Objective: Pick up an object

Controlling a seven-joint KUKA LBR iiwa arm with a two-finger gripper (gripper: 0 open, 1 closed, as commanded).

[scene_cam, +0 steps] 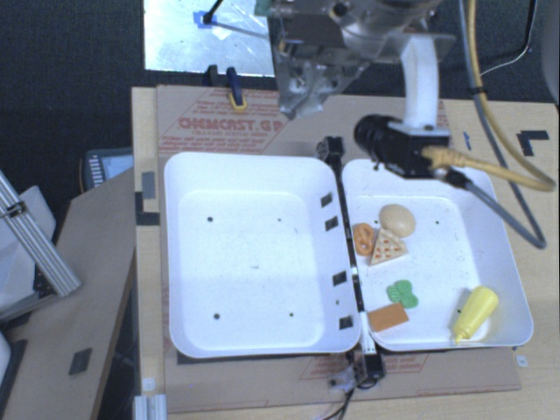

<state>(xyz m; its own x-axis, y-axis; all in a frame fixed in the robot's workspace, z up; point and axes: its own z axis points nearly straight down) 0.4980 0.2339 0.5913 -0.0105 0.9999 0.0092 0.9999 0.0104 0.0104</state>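
On the bench (149, 129), toy food in the right bin (507, 261) lay below-right of the gripper (302, 103); finger opening unclear.

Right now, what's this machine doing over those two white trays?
A robot arm's gripper hangs above the bench, behind the left bin. It is meant to pick something up, but it holds nothing yet. The toy foods all lie in the right bin: an egg, a pizza slice, a yellow bottle and a few smaller pieces.
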